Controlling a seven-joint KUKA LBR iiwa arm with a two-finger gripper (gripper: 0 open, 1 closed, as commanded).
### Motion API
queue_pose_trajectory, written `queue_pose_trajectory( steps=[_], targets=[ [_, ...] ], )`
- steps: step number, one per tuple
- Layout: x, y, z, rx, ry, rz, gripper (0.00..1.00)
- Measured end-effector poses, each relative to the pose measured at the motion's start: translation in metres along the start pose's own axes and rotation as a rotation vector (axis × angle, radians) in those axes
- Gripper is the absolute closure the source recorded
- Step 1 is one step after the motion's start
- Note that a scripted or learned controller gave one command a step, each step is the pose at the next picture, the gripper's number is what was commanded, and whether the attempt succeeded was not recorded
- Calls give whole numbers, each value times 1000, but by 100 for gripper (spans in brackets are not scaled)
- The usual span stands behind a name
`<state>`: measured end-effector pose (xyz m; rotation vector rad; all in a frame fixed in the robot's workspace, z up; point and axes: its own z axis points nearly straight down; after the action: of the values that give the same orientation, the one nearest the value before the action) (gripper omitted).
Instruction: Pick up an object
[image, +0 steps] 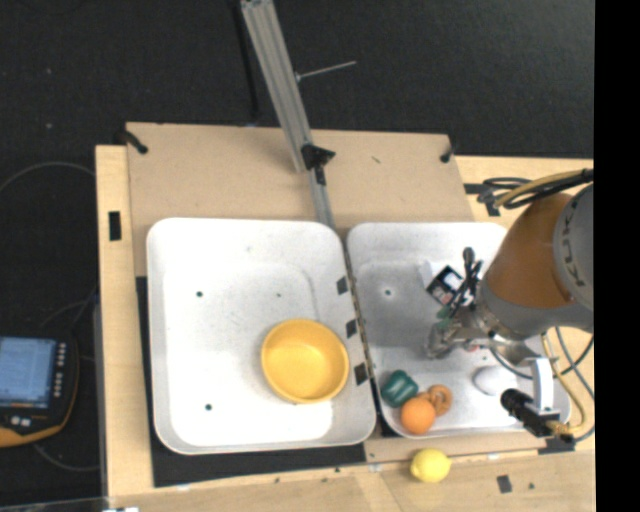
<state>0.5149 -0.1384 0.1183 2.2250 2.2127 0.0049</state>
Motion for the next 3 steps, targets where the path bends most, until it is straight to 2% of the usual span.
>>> queue_pose_trajectory(
  steps=[1, 2, 3],
  targets=[
    [-7, -3, -46, -2, -2, 0, 100],
    [-3, 6, -107, -5, -2, -10, 100],
    [-4, 7, -111, 2, 0, -10, 100]
  ],
)
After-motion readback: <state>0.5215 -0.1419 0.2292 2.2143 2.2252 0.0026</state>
